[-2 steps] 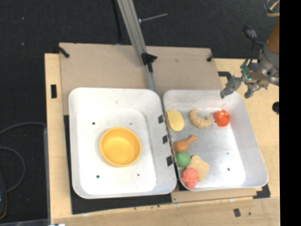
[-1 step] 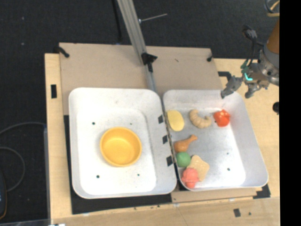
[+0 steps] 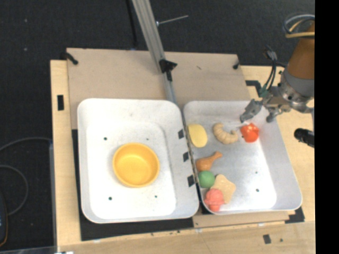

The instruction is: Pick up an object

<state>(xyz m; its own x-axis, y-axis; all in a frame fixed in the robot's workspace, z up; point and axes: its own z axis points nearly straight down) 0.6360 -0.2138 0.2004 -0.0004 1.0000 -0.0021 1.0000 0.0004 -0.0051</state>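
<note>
Tan bench (image 3: 58,142), flat, carrying two shallow white bins side by side, edges touching at centre. Left bin (image 3: 95,115) toward nine o'clock, right bin (image 3: 275,184) toward three o'clock, tilted slightly clockwise. Grey metal post (image 3: 151,33) rising from the bench's twelve o'clock side, near the seam between the bins.

The floor (image 3: 63,15) is dark, speckled carpet, showing from nine o'clock round to twelve. On it stands a pale wooden desk (image 3: 61,142) topped with a tan board (image 3: 116,75). A grey metal pole (image 3: 149,28) slants from twelve o'clock down toward the middle, ending at a black clamp (image 3: 167,65). A thin dark cable (image 3: 16,168) loops over the carpet at eight o'clock. The light is even, with soft shadows.
</note>
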